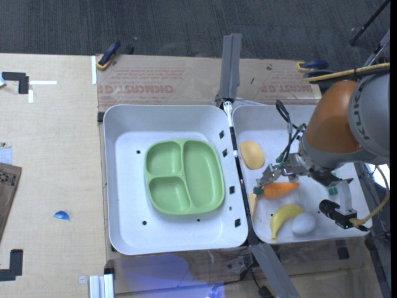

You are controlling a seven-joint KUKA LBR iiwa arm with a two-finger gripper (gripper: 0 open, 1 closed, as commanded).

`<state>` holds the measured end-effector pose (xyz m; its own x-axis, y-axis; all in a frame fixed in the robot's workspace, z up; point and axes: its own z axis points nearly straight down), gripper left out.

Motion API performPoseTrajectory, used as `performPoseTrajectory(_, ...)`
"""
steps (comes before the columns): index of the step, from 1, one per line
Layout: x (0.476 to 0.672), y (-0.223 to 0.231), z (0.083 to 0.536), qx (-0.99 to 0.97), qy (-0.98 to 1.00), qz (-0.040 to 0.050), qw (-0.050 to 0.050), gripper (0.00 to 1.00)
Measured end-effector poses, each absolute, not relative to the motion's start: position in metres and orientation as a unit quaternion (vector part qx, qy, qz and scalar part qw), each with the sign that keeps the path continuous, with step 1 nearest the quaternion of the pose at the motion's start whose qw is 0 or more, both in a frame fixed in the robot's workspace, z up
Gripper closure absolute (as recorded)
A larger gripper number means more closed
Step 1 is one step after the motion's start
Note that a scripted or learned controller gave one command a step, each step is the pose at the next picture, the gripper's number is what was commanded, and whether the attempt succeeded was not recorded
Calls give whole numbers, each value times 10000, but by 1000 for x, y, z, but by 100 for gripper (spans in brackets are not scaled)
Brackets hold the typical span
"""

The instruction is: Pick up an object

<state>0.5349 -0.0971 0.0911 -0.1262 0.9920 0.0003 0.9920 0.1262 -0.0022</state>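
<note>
In the right bin (pixel 322 113) my gripper (pixel 272 177) hangs low at the left-middle, directly over the left end of an orange carrot (pixel 282 189). The carrot lies crosswise, and I cannot make out whether it is touched. A yellow lemon-like object (pixel 252 154) rests just up and left of the gripper. Toward the front of the bin, a yellow banana (pixel 283 218) lies beside a white rounded object (pixel 303 224).
The left bin (pixel 118 166) holds a green three-compartment plate (pixel 185 176). A grey divider post (pixel 230 67) stands between the bins at the back. The arm's orange band (pixel 332 120) and grey body cover the right bin's right side. Cardboard lies behind the bins.
</note>
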Motion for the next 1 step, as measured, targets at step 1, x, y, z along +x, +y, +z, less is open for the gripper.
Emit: performPoseTrajectory(1,486,-101,91,-6348,-7727,4,8,0)
